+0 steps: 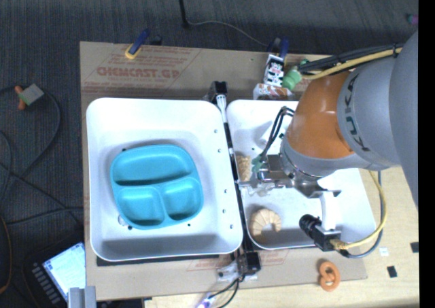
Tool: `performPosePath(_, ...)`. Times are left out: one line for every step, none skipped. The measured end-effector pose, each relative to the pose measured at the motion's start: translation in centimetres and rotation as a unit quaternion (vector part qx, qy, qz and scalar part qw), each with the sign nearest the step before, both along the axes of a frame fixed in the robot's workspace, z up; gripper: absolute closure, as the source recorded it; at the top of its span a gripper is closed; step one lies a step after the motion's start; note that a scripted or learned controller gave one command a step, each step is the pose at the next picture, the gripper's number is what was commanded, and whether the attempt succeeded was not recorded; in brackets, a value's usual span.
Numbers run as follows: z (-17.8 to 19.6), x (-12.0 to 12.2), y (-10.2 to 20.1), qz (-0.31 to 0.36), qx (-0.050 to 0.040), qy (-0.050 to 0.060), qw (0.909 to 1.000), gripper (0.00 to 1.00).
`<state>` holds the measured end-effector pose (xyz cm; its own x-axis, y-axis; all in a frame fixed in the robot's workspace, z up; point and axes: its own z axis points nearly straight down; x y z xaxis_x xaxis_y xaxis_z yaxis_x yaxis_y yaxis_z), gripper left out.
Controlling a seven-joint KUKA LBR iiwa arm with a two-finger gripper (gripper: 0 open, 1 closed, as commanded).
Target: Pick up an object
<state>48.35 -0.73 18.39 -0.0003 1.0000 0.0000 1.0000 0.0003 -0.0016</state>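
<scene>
Arm (326, 130) over right bin (353, 225)

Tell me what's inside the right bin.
In the right bin lies a tan ridged object near the front, and small items sit by the left wall. The arm covers the middle, so anything beneath it is hidden.

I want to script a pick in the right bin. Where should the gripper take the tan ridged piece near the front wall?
Probably across the tan ridged piece at its rounded middle, coming straight down: it lies alone on the floor of the right bin, with the front wall close behind it.
</scene>
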Motion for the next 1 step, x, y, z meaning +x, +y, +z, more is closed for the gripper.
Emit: performPosePath(0.00,-0.01,2.26,0.000,-0.0001,0.000,1.0000,1.00)
